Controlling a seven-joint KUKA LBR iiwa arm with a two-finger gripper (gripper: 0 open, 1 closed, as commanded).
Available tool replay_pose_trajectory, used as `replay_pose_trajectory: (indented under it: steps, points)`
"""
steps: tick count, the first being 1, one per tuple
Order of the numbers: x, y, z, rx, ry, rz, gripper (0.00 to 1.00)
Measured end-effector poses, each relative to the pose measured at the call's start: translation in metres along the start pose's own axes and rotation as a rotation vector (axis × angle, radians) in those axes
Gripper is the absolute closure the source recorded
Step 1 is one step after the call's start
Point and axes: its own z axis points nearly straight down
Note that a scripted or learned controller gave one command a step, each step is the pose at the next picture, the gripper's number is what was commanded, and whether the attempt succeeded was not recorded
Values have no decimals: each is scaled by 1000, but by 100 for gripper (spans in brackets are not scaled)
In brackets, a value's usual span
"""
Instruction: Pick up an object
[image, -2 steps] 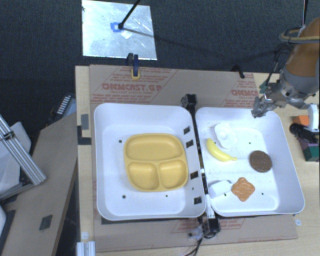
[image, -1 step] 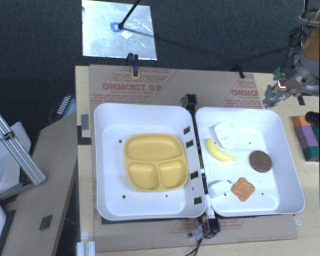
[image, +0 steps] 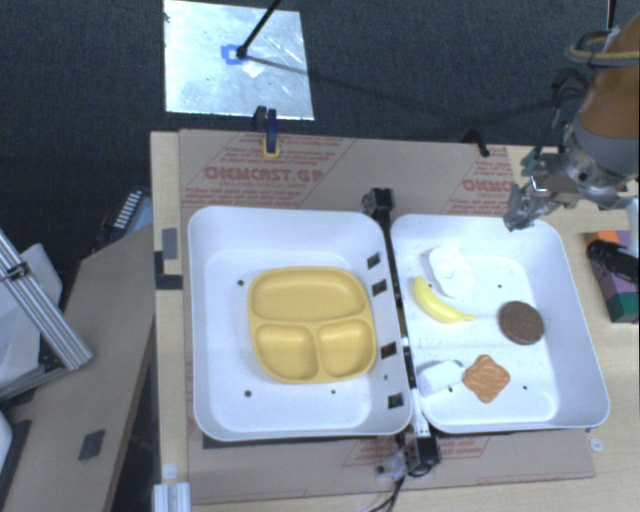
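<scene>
Arm's fingers (image: 520, 212) hover at the right bin's (image: 570, 290) upper right corner, grip state indiscernible; banana (image: 441, 303), round cookie (image: 521, 323) and waffle (image: 486, 379) lie below, unclaimed.

A shiny foil-like sheet (image: 238, 60) lies on the dark floor beyond the surface (image: 330, 165), whose brown cardboard cover bears red lettering. A yellow clamp (image: 269, 135) grips its far edge. To the left stands a silver aluminium rail (image: 40, 310), leaning at an angle.
</scene>
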Motion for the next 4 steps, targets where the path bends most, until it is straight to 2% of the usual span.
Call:
replay_pose_trajectory:
  steps: [1,2,3,4]
  points:
    - [59,-14,8,0,2,-3,100]
    - [114,-42,20,1,2,-2,100]
    - [160,-59,37,1,2,-2,100]
    - [211,-82,32,1,2,-3,100]
